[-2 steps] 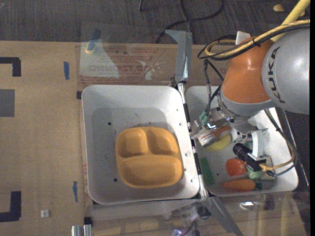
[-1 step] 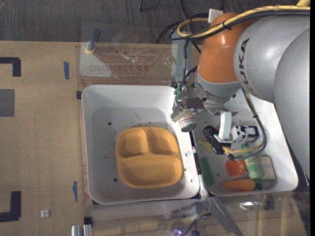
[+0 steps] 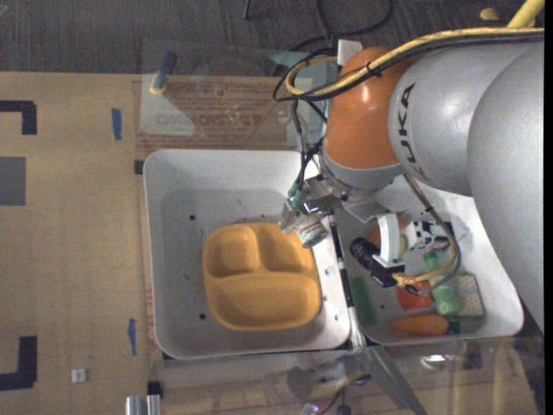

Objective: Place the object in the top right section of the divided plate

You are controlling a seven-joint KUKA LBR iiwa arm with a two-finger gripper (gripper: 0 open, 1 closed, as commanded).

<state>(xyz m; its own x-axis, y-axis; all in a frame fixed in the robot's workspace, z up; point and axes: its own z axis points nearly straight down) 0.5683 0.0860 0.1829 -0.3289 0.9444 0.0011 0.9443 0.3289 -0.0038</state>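
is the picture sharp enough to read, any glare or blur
Camera view: soft overall, evenly lit; the grey arm looms large and a bit washed out with sheen, the yellow divided plate in the left bin is clear with mild shadows in its sections, small items in the right bin are blurry.

Grey KUKA arm [image 3: 467,119], orange band, yellow cable

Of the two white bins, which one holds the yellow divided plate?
The left bin holds the divided plate, which lies alone on its floor. The right bin holds a heap of small toys, among them an orange carrot-like piece.
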